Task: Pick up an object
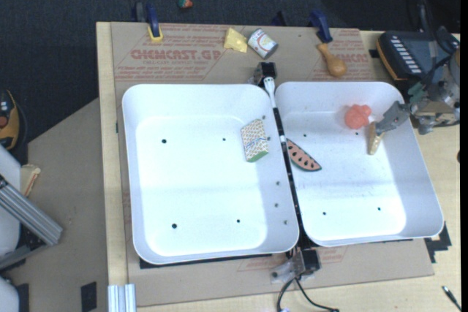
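The right bin (409, 190) holds a pink-red rounded object (357, 115) near its far wall. A watermelon-slice toy (302, 157) lies by the divider, and a small tan stick (373, 139) lies further right. In the left bin (146, 157), a patterned green-and-white packet (254, 139) leans near the right wall. My gripper (389, 118) comes in over the right bin's right rim. It is just right of the pink-red object and directly above the tan stick. Whether it touches the stick is unclear.
On the board behind the bins lie a yellow wedge (235, 41), a small white can (262, 43) and a tan wooden piece (333, 62). Blue clamps (152, 20) hold the far edge. A black device (404, 55) sits at the back right.
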Controlling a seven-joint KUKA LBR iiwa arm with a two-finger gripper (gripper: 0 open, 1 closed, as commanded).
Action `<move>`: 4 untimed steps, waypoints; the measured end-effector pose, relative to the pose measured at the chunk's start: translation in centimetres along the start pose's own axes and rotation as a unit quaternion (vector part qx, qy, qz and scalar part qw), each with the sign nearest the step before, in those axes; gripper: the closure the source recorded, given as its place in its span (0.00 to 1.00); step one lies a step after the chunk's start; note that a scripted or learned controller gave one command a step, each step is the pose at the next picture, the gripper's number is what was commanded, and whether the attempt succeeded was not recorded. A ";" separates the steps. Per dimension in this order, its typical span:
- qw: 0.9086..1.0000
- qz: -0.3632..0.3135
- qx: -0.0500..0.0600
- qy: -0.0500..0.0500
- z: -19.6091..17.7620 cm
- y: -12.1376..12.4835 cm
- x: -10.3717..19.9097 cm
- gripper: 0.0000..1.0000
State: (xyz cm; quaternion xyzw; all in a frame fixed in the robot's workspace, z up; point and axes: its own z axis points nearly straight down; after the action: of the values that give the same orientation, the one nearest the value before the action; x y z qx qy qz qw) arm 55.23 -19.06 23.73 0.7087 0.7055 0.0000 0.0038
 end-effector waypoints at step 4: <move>1.000 -0.003 -0.001 0.001 -3.5 -7.2 -3.4 1.00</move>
State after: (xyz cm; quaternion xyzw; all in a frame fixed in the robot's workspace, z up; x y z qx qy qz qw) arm 48.02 -22.44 27.17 0.7068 0.7074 0.0011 0.0040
